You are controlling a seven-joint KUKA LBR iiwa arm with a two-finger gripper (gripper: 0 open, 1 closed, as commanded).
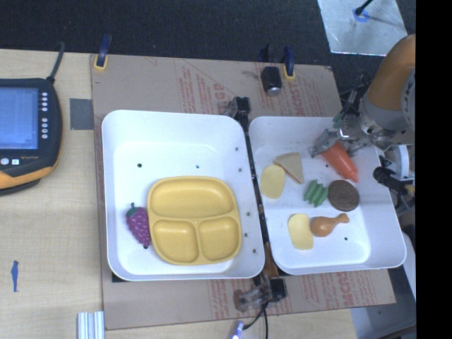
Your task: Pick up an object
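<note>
**End effector at orange carrot, right bin**

Left shallow white plastic bin (120,136): holds a smooth yellow three-compartment plastic plate (192,219), rounded corners, lying flat. Just beside its left edge, a knobbly purple toy grape bunch (138,224).

Right shallow white plastic bin (385,242): glossy orange tapered toy carrot (341,161) near the upper right, with the metallic two-finger end effector (337,138) at its upper end; finger spacing and any grip cannot be told. Below it, a flat round dark brown disc (344,195) touching a ridged green toy vegetable (315,193). A tan wedge-shaped piece (290,166) sits beside a pale yellow oval piece (273,181). Lower down, a brown toy drumstick (328,224) touches a pale yellow rounded block (301,231).

Both bins sit on brown cardboard (176,83) on the wooden bench (42,246).
</note>
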